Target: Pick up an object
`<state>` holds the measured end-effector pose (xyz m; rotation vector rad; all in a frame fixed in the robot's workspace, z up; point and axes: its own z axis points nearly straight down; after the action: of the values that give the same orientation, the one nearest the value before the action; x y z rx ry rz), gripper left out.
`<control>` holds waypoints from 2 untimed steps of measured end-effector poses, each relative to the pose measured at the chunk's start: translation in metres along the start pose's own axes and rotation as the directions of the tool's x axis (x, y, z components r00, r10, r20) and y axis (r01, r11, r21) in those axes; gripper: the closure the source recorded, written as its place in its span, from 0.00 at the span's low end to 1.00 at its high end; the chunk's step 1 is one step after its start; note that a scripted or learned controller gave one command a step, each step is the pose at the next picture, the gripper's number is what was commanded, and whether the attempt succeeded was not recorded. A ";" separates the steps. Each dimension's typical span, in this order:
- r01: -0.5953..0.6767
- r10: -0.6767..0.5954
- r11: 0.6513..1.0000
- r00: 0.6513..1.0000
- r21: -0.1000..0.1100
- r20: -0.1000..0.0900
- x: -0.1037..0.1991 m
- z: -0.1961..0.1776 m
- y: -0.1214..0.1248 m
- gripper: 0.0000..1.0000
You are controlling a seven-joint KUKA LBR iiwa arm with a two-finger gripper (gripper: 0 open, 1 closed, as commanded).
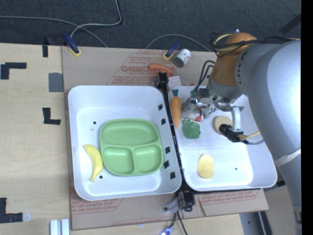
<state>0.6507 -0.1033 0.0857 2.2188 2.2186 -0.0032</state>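
Pick not done yet. Gripper (199, 106) sits low in the right bin (244, 175), just above the green toy (191, 129), w/ carrot (175, 109) beside it. Can't tell if it's grasping anything; view too cluttered. Lift is left.

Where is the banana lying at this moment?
The banana lies in the left bin, near its lower left corner, just left of the green divided plate.
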 end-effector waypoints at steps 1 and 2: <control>0.001 -0.001 1.000 1.000 -0.002 -0.001 -0.001 0.000 -0.020 0.00; 0.002 -0.002 1.000 1.000 -0.003 -0.002 -0.007 -0.001 -0.042 0.00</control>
<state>0.6084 -0.1101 0.0865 2.2164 2.2198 0.0020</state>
